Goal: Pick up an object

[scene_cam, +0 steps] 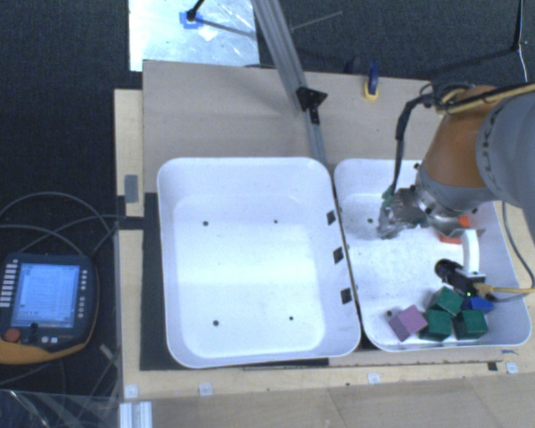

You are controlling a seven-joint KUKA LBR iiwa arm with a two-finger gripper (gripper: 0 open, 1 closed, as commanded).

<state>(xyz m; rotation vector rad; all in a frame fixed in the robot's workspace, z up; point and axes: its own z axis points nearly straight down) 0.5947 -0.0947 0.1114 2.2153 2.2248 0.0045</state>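
My gripper (390, 222) hangs low over the back left part of the right bin (374, 266), above bare white floor, with nothing seen in it. In the bin's front right corner lies a cluster of small blocks: a purple block (408, 321), a green block (446, 300), a second green block (437, 325), a blue block (478, 306) and a dark green block (469, 326). A small orange-red piece (451, 235) peeks out from under the wrist. The cluster lies well in front of the gripper and to its right.
The left bin (250, 185) stands beside the right one, sharing a divider with black clips (338, 255). A slanted metal pole (285, 52) rises from the bench behind the bins. A teach pendant (40, 306) with cables lies on the floor at left.
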